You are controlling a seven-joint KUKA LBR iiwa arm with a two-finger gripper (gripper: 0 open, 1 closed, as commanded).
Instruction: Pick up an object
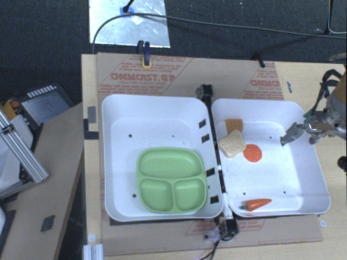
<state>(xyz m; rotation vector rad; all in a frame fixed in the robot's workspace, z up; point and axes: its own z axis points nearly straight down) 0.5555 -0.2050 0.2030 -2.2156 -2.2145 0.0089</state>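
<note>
The gripper [293, 133] sits at the right edge of the camera view, over the right side of the right bin [309, 196], with the arm reaching in from the right. How its jaws stand cannot be told at this size and angle; nothing shows between them, so it appears to hold nothing.

In the same view, the right bin holds four small pieces. A slice of toast [232, 143] lies near the divider between the bins, touching or overlapping a tan square piece [234, 125] just behind it. A round orange-red slice [252, 153], perhaps tomato, lies just beside the toast on its right. A toy carrot [256, 203] lies apart from these, near the front wall. The left bin [116, 145] carries a green divided plate [171, 179].

Judging by this, the task is at the approach step: no object is picked yet. The nearest candidate is the round slice, which lies to the gripper's left and a little toward the front, near but clearly apart. The next move would call for travelling left across the bin, centring over one piece and descending. The crowded toast cluster could make a clean grasp harder.
</note>
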